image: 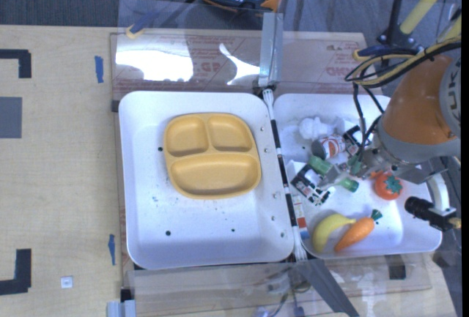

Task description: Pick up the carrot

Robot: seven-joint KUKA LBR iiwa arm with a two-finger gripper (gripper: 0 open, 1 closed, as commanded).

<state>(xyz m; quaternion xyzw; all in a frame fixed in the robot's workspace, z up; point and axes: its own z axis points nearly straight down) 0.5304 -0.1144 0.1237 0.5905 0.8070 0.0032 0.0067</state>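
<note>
The carrot (pixel 355 232) is orange with a small green top and lies near the front edge of the right bin (pixel 418 235). It touches a yellow fruit (pixel 327 229) on its left. My gripper (pixel 349 166) hangs over the middle of the right bin, above and behind the carrot and apart from it. It sits among a clutter of small items. The grey arm with its orange band (pixel 416 112) reaches in from the right.
A red tomato-like toy (pixel 386 185) sits right of the gripper. A small can (pixel 330 148), a white crumpled thing (pixel 311 127), green pieces (pixel 319 164) and a black-and-white item (pixel 311 187) crowd the bin's left half. The left bin (pixel 146 228) bears a yellow divided plate (pixel 212 154).
</note>
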